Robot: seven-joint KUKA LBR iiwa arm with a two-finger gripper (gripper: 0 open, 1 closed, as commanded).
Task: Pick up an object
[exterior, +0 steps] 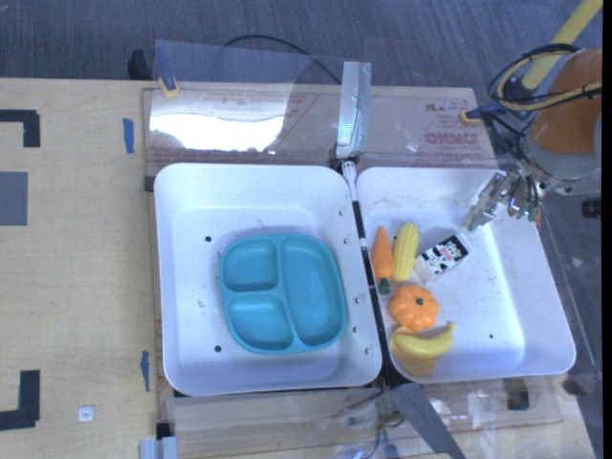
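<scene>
At the near edge of the right-hand shallow white bin (535, 338) lies a yellow toy banana (422, 341), curved and resting against the bin's inner left corner. Touching it from behind is a small orange toy pumpkin (413, 306). Farther back, an orange toy carrot (382, 254) lies along the bin's left wall with a yellow toy ear of corn (406, 250) just beside it on the right, both pointing away from the camera. A small black-and-white patterned block (444, 255) sits tilted just right of the corn.

The two-finger gripper (480, 214) hangs over the far right part of this bin, near the patterned block but apart from it, with nothing between its slender metal fingers (490, 199); whether they stand wide or narrow cannot be told. The grey arm's orange band (566, 98) shows above the wrist.

The left-hand shallow white bin (191, 208) holds a teal plastic divided plate (283, 293) with three compartments.
</scene>
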